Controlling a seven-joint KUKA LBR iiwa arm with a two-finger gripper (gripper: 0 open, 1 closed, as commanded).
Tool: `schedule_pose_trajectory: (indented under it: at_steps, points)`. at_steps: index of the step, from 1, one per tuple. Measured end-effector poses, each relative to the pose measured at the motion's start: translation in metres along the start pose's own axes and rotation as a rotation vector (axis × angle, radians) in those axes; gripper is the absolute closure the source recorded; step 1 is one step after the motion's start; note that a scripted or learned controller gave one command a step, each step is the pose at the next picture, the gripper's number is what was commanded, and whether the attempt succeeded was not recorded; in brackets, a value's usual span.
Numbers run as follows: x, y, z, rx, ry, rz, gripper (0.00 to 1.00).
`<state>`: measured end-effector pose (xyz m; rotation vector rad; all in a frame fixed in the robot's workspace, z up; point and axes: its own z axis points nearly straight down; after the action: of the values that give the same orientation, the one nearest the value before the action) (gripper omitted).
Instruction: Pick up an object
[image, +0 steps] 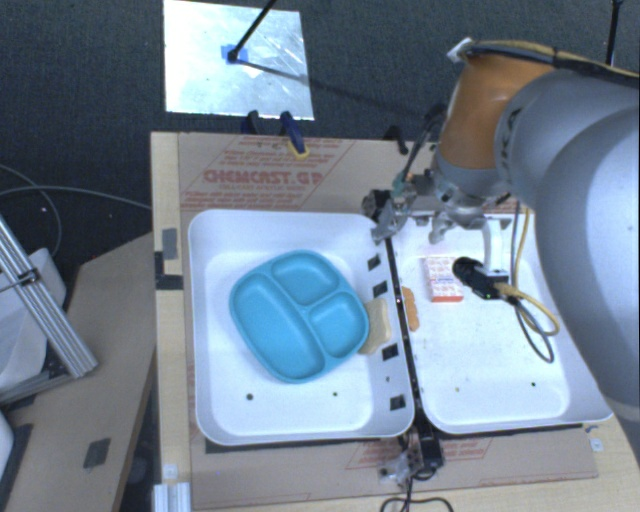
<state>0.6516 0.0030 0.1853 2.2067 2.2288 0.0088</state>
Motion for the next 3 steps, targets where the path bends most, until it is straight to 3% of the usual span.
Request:
schedule_pose_trajectory:
  at_steps: [1, 2, 3]
  points:
    - [0.071, -0.008, 0.001, 0.005, 0.003, -0.001, 0.00]
    - [0.091, -0.068, -0.064, 0.005, 0.002, 0.003, 0.00]
    - [0.155, -0.012, 0.072, -0.003, 0.009, 0.006, 0.00]
